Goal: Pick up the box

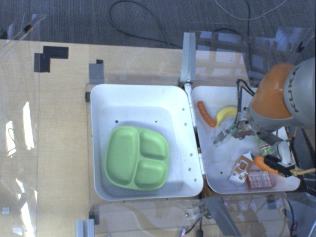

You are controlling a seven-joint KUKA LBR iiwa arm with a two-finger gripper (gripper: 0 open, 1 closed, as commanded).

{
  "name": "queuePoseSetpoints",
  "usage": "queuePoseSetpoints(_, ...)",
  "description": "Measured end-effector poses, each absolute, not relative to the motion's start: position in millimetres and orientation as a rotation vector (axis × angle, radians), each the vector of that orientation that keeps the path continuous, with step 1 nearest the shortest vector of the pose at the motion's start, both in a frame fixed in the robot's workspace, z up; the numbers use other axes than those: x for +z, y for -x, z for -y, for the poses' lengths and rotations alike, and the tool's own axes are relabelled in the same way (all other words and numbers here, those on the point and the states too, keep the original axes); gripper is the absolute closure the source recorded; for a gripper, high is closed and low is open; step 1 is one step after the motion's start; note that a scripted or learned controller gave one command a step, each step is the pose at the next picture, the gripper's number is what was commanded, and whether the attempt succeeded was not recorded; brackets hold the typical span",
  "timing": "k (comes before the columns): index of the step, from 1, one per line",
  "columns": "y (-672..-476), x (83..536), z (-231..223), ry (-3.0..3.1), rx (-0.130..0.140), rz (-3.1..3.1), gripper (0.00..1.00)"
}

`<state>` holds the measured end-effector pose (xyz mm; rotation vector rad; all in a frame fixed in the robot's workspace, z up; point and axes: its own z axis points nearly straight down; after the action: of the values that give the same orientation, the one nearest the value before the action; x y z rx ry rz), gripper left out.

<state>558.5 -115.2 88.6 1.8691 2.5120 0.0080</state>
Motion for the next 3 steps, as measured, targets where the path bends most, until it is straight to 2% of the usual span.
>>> queuePoseSetpoints(1, -578.7, 88, 104, -1.828, 0.006, -2.545, 0.00)
queuePoseSetpoints(2, -565.0, 88, 148, -1.993, 0.010, -2.420, 0.00)
queuePoseSetpoints(3, -587.9, 88, 89, -2.059, 0.012, -2.364, 0.00)
